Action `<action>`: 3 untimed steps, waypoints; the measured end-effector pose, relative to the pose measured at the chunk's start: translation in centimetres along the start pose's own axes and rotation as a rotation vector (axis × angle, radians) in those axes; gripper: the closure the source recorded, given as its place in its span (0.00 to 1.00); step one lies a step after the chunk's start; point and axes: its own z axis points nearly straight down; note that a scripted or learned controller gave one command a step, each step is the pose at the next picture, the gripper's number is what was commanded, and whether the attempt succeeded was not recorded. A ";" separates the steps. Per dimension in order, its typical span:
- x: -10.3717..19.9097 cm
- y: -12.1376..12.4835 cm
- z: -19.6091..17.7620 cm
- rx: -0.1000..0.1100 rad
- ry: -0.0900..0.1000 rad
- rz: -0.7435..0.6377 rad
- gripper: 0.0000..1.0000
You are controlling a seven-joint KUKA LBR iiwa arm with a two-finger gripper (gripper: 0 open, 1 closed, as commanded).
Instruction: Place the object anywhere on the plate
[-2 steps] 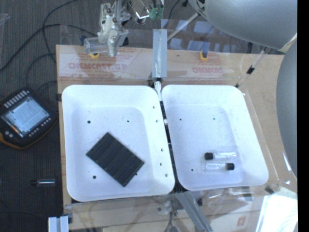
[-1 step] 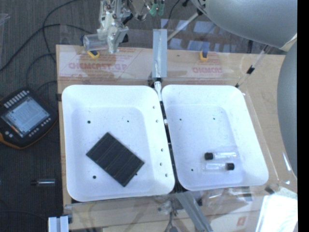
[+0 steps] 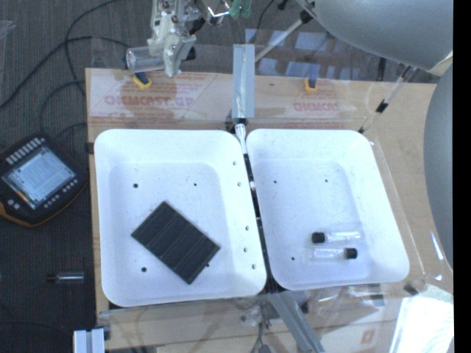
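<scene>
A dark, ribbed square plate lies flat in the left bin, turned like a diamond, toward the bin's front. Two small clear tubes with black caps lie side by side in the right bin, near its front right corner. The upper tube has its cap at the left end. The lower tube has its cap at the right end. The grey arm's body looms large across the top right, high above the bench.
A metal divider post stands behind the seam between the bins. A clamp rig with cables sits at the back left. A handheld control pendant lies left of the bench.
</scene>
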 end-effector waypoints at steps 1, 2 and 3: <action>-0.2 0.1 -0.9 -0.003 -0.004 0.000 1.00; -0.3 0.1 -1.8 -0.006 -0.009 0.001 1.00; -0.5 0.1 -2.7 -0.008 -0.013 0.002 1.00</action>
